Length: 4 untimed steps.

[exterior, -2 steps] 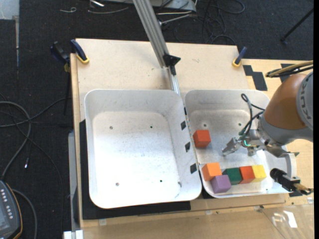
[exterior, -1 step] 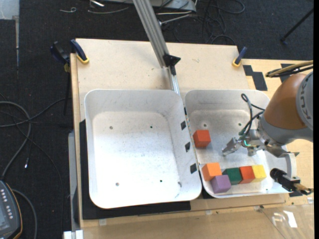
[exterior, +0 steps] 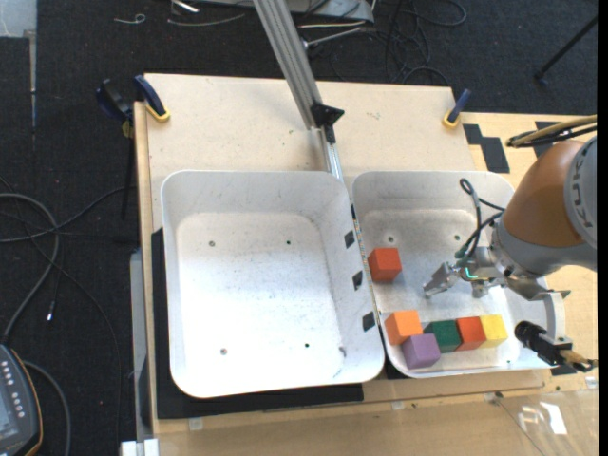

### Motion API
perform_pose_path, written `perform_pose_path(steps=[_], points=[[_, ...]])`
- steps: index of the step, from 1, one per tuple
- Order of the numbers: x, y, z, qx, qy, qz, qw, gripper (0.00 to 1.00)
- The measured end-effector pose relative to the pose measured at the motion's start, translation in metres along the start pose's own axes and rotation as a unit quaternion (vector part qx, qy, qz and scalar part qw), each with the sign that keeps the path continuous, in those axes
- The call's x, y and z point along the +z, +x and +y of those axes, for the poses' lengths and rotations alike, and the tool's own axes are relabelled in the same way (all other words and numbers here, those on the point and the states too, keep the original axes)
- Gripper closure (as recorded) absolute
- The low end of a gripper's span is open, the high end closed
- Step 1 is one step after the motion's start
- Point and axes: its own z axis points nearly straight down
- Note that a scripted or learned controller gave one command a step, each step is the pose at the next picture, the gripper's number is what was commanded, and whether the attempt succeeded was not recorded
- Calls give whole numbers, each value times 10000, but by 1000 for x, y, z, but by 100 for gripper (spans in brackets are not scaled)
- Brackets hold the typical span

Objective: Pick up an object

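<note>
Right bin [exterior: 418, 190]: arm in from the right, orange band [exterior: 541, 198] over the bin's right rim. Gripper [exterior: 454, 281] low over the bin floor, fingers spread open, nothing between them; left finger [exterior: 437, 280] angled toward the bin's middle. Small green light near the wrist.

Loose red-orange cube [exterior: 385, 263] on the floor of the right bin, left of the gripper, near but apart from it, standing alone.

Row of blocks along the front wall of the same bin: orange cube [exterior: 403, 325] at left, purple cube [exterior: 421, 350] just in front of it and touching, then green block [exterior: 445, 335], red block [exterior: 470, 332], yellow block [exterior: 493, 328], packed side by side. Row just in front of the gripper, not touched by it.

Left bin [exterior: 180, 217]: bare white floor with dark specks. Both bins side by side on a pale wooden bench [exterior: 237, 122]. Slanted metal rail [exterior: 285, 46] from the top of the view down to the seam between the bins. Yellow-tipped clamps at the bench's far corners [exterior: 152, 101]. Black cables on dark floor around.
</note>
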Motion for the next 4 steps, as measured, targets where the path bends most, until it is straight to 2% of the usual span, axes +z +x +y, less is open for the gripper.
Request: perform_pose_path(steps=[4], points=[[0, 0, 0, 1, -1, 1, 10000, 0]])
